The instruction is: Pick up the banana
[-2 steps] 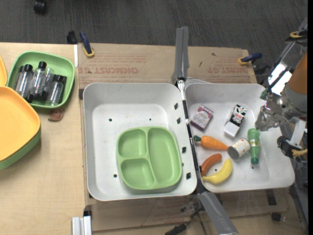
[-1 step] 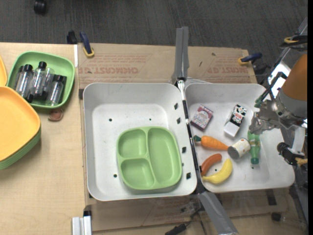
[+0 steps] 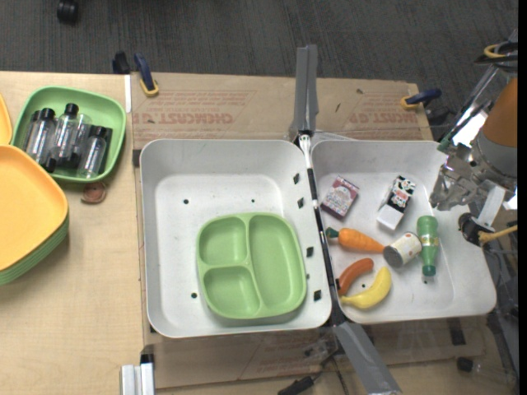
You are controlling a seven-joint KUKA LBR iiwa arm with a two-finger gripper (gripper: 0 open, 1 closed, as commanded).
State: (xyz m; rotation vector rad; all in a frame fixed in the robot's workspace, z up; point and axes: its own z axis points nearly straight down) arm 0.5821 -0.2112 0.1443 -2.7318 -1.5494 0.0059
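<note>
Apparently untouched, banana [image 3: 370, 290] lies well left-below the tool [image 3: 451, 189], grip state unclear.

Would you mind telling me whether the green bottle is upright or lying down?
Lying down: the green bottle rests lengthwise on the right bin floor, beside the small can.

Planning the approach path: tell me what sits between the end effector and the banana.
The end effector is at the right bin's far right edge; the banana lies near its front. The green bottle and white can lie roughly between them.
</note>
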